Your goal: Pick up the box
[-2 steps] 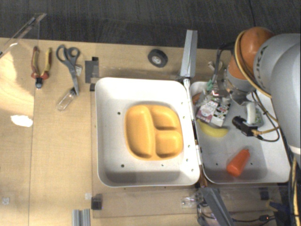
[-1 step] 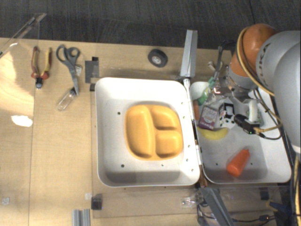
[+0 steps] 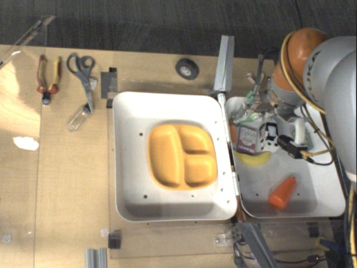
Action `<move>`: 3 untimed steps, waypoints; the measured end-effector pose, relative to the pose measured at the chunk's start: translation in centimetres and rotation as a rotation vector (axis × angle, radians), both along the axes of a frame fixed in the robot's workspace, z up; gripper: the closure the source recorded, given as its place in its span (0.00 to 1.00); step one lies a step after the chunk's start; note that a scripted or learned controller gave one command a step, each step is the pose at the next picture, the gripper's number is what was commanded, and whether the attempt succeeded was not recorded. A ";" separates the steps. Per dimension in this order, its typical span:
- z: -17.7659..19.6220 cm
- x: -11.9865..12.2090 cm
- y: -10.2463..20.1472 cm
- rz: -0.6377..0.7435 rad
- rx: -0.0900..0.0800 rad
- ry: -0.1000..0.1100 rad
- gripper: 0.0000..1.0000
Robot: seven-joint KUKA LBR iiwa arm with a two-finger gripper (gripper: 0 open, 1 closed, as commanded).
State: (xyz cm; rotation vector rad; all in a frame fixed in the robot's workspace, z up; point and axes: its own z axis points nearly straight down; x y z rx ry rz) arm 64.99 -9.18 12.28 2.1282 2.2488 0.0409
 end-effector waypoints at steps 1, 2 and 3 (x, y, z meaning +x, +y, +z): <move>-3.3 -5.3 0.1 0.240 -0.003 0.038 0.00; -2.1 -5.0 0.4 0.245 -0.002 0.029 1.00; 6.4 -3.2 6.5 -0.029 0.011 0.044 1.00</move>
